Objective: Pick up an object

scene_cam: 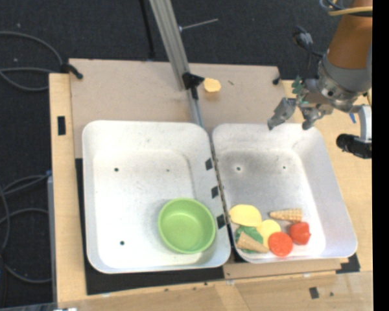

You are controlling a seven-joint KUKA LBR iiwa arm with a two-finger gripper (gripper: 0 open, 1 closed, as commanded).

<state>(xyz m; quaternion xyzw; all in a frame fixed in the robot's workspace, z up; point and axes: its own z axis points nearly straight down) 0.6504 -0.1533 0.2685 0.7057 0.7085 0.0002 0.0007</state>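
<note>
Toys (272, 230) btm; pincer (292, 118) open, empty.

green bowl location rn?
The green bowl sits in the left bin, at its near right corner beside the divider, across from the toy food pile in the right bin.

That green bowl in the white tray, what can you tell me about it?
The green bowl is a small, round, light green dish, plastic by its look, with a smooth rim. It stands upright with nothing in it. It sits on the floor of the left bin, in the near right corner, close to the wall by the right bin. Nothing else touches it.
</note>
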